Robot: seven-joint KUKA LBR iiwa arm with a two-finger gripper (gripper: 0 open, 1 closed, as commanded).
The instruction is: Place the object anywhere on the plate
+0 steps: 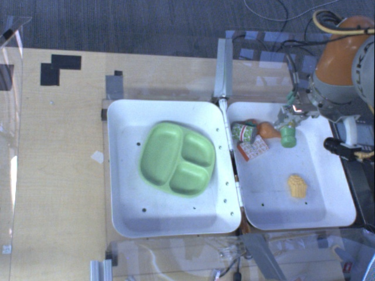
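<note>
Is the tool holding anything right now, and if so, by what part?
Cannot be told. The tool sits just above the green bottle in the right bin, but the view doesn't show a grip.

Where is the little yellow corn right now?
In the camera view the yellow corn lies in the right bin, alone toward its near right part, apart from the cluster of items by the gripper.

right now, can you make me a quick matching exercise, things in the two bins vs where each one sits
Things:
1. green plate
2. yellow corn
3. green bottle
4. red and white packet

Places:
A. right bin, near its front
B. right bin, below the gripper
C. middle of the left bin
D. right bin, by the divider between the bins

Pairs: 1-C, 2-A, 3-B, 4-D
</note>
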